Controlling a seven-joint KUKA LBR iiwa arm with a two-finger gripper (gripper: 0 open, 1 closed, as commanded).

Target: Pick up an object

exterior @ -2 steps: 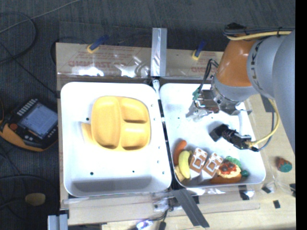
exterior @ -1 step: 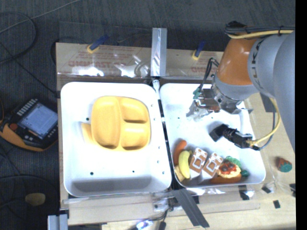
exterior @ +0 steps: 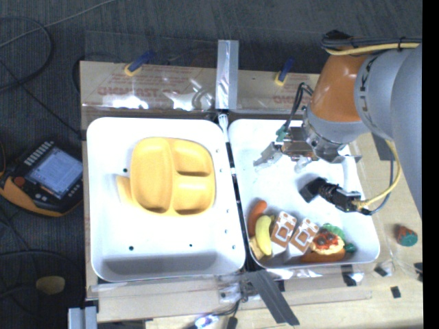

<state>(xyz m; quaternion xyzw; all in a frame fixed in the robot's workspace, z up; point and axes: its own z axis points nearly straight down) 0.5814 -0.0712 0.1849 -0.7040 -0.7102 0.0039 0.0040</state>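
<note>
Jaws (exterior: pixel 269 157) spread wide, nothing between them, over bare floor of right bin (exterior: pixel 302 204).

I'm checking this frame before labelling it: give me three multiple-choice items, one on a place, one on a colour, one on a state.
1. Where do the toy foods lie?
A. left bin's middle
B. right bin's near edge
C. on the floor

2. What colour is the divided tray?
A. yellow
B. blue
C. red

3. How does the divided tray lie?
A. stood on edge
B. flat in the left bin
C. hanging from the arm

Key: 1 B, the toy foods cluster along the right bin's near edge. 2 A, the divided tray is plainly yellow. 3 B, it rests flat on the left bin's floor, apart from the gripper over the other bin.
</note>
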